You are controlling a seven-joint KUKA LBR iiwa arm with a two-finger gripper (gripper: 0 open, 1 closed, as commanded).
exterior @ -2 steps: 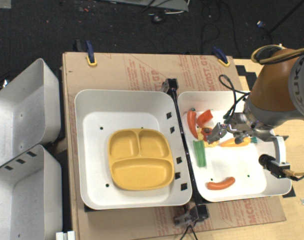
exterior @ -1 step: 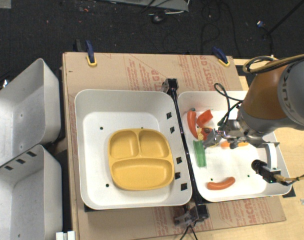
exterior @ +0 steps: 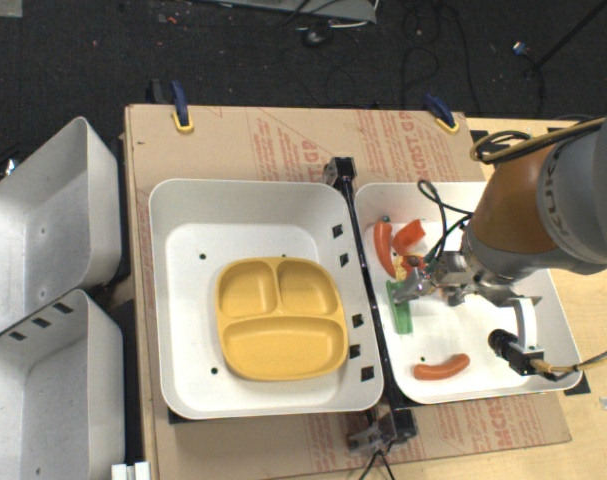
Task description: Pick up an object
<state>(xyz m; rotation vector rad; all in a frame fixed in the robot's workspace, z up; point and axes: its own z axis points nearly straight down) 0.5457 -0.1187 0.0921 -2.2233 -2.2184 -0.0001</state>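
**Hand low in right bin, grip unclear**

Hand (exterior: pixel 415 286): at right bin's (exterior: pixel 558 313) left wall, among red pieces (exterior: pixel 398 240) and green piece (exterior: pixel 401 313); whether it grips anything cannot be told. Orange sausage (exterior: pixel 441 368): near front rim, apart. Left bin (exterior: pixel 183 268): yellow divided plate (exterior: pixel 281 318), centred. Arm: bent over right bin.

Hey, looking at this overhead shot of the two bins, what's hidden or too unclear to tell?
- Gripper: fingers small and cluttered, open or shut unclear, camera view.
- Green object: upper end hidden under the gripper.
- Red pieces: shape unclear, partly behind cables.
- Right bin: much of its floor covered by the arm.
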